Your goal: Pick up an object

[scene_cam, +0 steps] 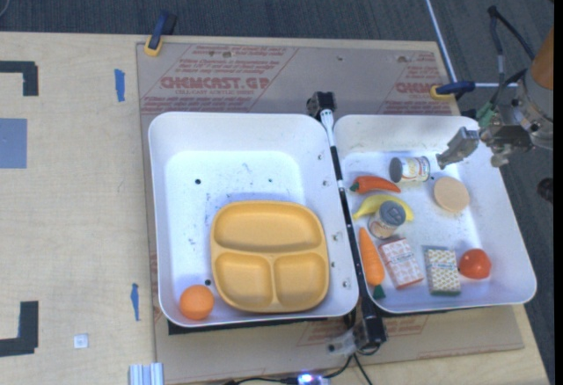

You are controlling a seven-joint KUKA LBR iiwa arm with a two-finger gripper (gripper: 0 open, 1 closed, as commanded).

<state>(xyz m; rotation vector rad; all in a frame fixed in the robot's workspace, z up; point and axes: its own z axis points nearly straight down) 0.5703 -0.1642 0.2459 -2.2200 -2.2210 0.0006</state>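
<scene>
My gripper [479,146] hangs over the far right part of the right bin [519,260], open, with nothing between its fingers. Just left of it lies a small can [410,169] on its side, and a tan round disc [451,195] sits below it. Further left are a red chili [376,185], a banana [380,204] and a round tin [391,215]. Along the near side lie a carrot [371,258], a red box [402,263], a green and yellow box [442,270] and a tomato [475,263].
The left bin [167,199] holds a yellow divided plate [270,256] and an orange [196,301] in its near left corner. A black divider clip [322,102] sits where the bins meet at the back. Cables run by the arm at the right.
</scene>
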